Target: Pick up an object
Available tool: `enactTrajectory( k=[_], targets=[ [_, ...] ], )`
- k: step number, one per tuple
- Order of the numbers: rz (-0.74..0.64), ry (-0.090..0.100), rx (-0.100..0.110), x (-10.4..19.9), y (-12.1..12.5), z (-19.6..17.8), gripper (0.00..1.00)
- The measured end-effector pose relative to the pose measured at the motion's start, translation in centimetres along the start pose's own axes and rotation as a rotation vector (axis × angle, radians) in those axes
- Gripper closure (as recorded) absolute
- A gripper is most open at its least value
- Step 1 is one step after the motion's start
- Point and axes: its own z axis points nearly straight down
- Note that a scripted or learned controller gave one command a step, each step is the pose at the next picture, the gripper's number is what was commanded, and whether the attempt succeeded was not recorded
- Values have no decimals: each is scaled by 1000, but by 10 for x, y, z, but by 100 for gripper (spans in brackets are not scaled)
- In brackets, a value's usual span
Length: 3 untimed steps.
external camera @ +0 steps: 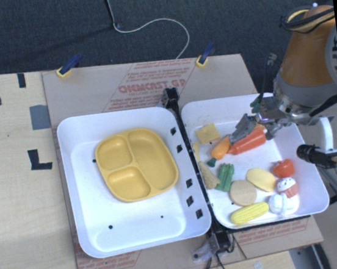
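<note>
My gripper (249,132) reaches in from the right over the right bin (312,170), low in its upper middle. Its dark fingers (241,132) lie along a red-orange toy carrot (248,143), which sits between them, so the gripper is shut on the carrot. An orange piece (219,148) touches the carrot's left tip. Other toy foods lie below: a green piece (225,175), a tan round (243,192), a yellow lemon shape (261,179), a corn cob (250,213) and a red tomato (283,167).
The left bin (94,226) holds a yellow divided plate (137,164). A pale yellow block (207,133) lies at the right bin's upper left. A white and red toy (285,197) sits at its lower right. A black fitting (309,153) juts in at the right rim.
</note>
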Motion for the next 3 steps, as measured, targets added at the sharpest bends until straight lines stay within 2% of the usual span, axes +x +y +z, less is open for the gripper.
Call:
enactTrajectory(
  k=[1, 2, 3],
  targets=[
    [-1, 2, 12, 17, 25, 140, 0],
    [-1, 1, 6, 16, 27, 124, 100],
    [-8, 2, -7, 88, 28, 45, 100]
  ],
)
